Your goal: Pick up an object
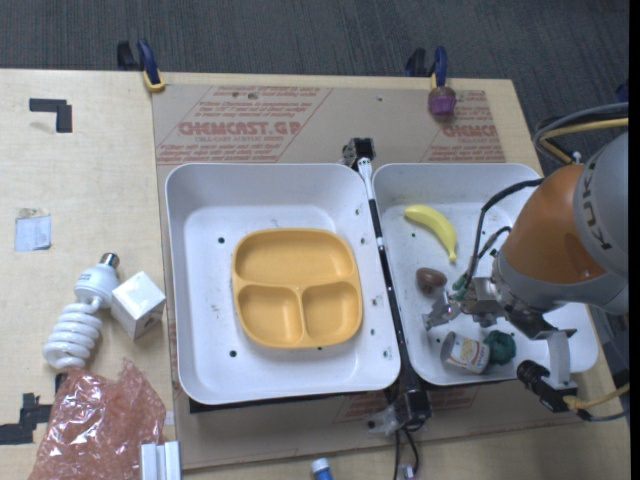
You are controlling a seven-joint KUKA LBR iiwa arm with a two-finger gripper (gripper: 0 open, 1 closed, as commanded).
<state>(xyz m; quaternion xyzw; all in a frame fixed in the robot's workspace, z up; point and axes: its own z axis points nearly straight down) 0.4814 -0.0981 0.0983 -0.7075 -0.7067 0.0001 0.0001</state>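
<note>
Printed in red across the brown protective sheet behind the two bins: "CHEMCAST G P" in large outlined capitals, slanted, with rows of smaller red print above and below, too fine to read. Repeated in part on the same sheet further right, near the purple object, cut off by the bin rim. Nothing else legible.
</note>
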